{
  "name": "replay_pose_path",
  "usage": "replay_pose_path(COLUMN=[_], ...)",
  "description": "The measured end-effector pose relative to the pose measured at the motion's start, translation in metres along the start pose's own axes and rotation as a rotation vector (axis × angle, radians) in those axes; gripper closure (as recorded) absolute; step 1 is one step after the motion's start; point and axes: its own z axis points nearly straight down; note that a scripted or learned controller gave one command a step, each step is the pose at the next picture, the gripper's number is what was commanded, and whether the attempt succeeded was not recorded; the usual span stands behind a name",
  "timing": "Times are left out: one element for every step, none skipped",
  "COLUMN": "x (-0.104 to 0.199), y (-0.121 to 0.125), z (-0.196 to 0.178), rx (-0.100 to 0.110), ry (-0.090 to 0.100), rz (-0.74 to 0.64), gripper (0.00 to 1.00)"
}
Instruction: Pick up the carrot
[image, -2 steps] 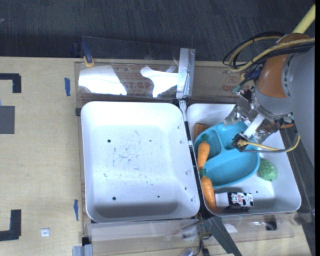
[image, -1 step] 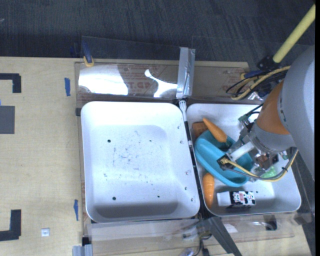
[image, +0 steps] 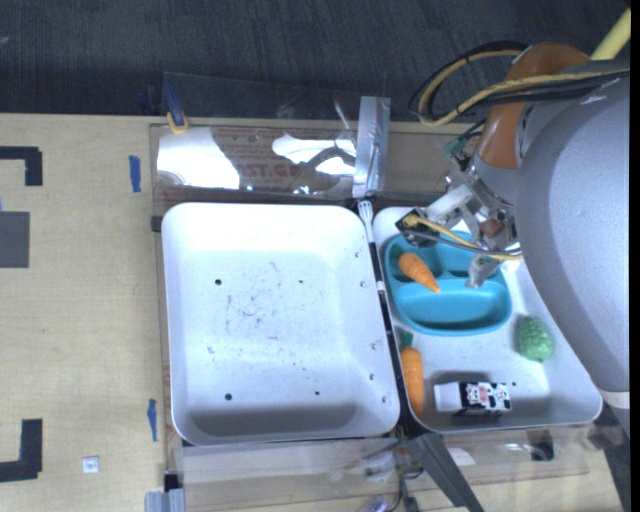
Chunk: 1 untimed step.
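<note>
Pale plywood bench (image: 80, 330), two shallow white bins side by side on it — from my remote seat I see the left bin (image: 270, 320) bare and scuffed, while the right bin (image: 570, 385) carries all the clutter, crowded under the grey arm (image: 580, 220) that leans in from that side.

My gripper (image: 455, 235) hangs over the far end of a blue dish (image: 450, 305), its fingers spread apart with nothing between them — one pale finger (image: 483, 268) pointing down at the dish's rim, the other angled toward the bin divider. Just below the gripper, inside the dish, lies a carrot (image: 418, 270), tilted, thick end nearest the fingers. I judge that one the natural target, since the open fingers are already poised almost over it.

A second carrot (image: 411, 375) lies farther from the gripper, outside the dish, tucked along the bin's wall by the divider — an awkward spot for a two-finger pinch, I reckon. Beyond the dish sit a green knobbly toy (image: 535, 340) and a black-and-white box (image: 478, 396), both well apart from the fingers.
</note>
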Motion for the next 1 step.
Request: replay_pose_path(x=[-0.0162], y=[0.0403], z=[0.0389], rx=[0.002], ry=[-0.006], rz=[0.172], gripper=[0.0])
